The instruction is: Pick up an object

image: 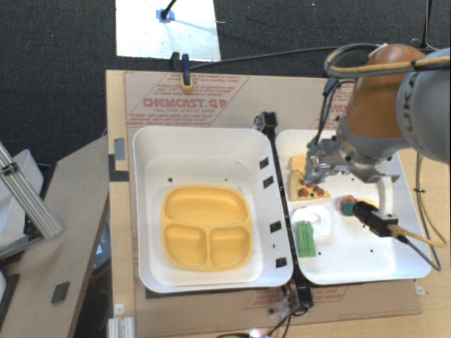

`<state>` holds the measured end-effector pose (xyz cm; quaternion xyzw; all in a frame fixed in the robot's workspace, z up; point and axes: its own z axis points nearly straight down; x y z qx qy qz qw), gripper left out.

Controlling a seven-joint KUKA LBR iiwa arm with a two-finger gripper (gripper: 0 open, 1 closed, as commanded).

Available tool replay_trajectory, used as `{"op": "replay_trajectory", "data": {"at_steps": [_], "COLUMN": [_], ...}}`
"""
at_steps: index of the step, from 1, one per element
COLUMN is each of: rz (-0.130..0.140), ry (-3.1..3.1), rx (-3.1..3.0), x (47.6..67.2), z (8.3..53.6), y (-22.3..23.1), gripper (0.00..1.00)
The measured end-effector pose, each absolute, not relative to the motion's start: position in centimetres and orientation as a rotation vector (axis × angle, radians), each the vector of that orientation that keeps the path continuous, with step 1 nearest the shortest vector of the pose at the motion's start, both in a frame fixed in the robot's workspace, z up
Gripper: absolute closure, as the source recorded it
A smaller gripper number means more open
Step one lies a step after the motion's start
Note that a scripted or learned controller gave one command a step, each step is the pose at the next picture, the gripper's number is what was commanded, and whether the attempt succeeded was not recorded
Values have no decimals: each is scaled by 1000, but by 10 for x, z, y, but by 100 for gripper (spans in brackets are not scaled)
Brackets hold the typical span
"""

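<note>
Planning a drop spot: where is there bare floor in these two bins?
Right bin: bare floor at its near right corner, right of the green block. Left bin: a bare strip between the far wall and the yellow tray. Crowded: the right bin's left side, where the claw hangs over small items.

Bright and even, lit softly from overhead. Nearly washed out across the left bin and right bin, with little shading on their walls. Faint, soft-edged shadow beneath the arm and around the yellow tray. Pale sheen on the arm's orange top. Slightly soft and grainy throughout, muddiest among the small things at the end effector. Dark and flat over the far floor.
</note>
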<state>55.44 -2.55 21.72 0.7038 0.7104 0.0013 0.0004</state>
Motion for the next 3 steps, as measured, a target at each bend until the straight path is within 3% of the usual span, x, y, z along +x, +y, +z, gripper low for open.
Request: {"op": "replay_trajectory", "data": {"at_steps": [1, 3], "rz": [5, 7], "ry": [2232, 2229], "rx": [2210, 2211], "x": [575, 644], "z": [215, 213], "y": [25, 103], "gripper": [100, 100]}}
